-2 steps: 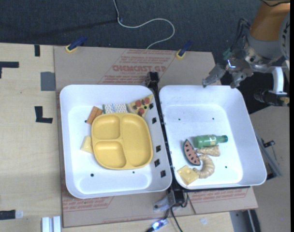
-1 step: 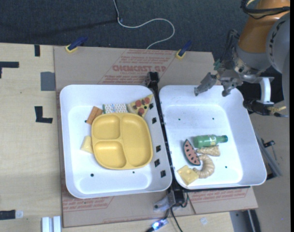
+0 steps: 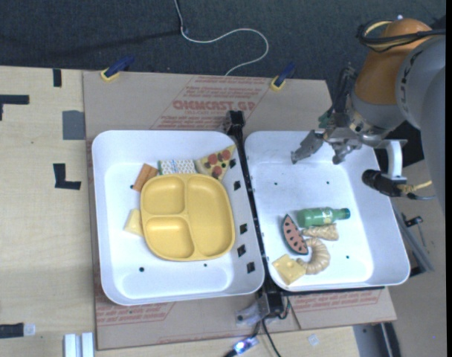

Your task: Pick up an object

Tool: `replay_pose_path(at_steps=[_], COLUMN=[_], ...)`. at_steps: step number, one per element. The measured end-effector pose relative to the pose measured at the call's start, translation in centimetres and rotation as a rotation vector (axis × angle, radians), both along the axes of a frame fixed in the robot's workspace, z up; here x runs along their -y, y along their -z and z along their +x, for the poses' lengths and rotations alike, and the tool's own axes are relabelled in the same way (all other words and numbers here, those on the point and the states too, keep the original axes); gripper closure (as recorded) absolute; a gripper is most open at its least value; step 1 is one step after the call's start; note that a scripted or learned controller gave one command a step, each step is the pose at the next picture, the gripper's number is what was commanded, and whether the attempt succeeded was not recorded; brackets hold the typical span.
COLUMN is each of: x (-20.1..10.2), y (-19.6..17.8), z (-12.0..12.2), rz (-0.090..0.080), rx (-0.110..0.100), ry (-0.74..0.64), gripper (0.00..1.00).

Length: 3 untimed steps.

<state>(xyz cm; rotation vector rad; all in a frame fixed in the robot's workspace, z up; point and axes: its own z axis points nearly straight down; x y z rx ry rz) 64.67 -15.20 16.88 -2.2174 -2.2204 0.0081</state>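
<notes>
My gripper (image 3: 320, 152) hangs over the back of the right bin (image 3: 375, 274), its two dark fingers spread apart with nothing between them. Nearer the front of that bin lie a green bottle (image 3: 323, 216), a watermelon slice (image 3: 293, 234), a tan croissant-like pastry (image 3: 320, 253) and a yellow cheese wedge (image 3: 287, 269). The gripper is well above and behind these items, touching none of them.
The left bin (image 3: 111, 199) holds a yellow divided plate (image 3: 187, 216) with a pizza slice (image 3: 217, 161), an orange piece (image 3: 145, 175) and other small toy foods around its rim. A black divider (image 3: 244, 199) runs between the bins. A white cable (image 3: 218, 39) lies behind the bench.
</notes>
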Motion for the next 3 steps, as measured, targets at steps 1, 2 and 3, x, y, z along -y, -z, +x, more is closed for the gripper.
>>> replay_pose_path(at_steps=[1, 2, 3], x=[0.6, 0.4, 0.4], y=[5.2, 8.7, 7.4], z=[0.7, 0.6, 0.8], rz=[-0.001, -0.001, -0.001], rx=[0.001, 0.003, 0.006], ry=[-0.001, -0.002, -0.003], gripper=[0.0, 0.0, 1.0])
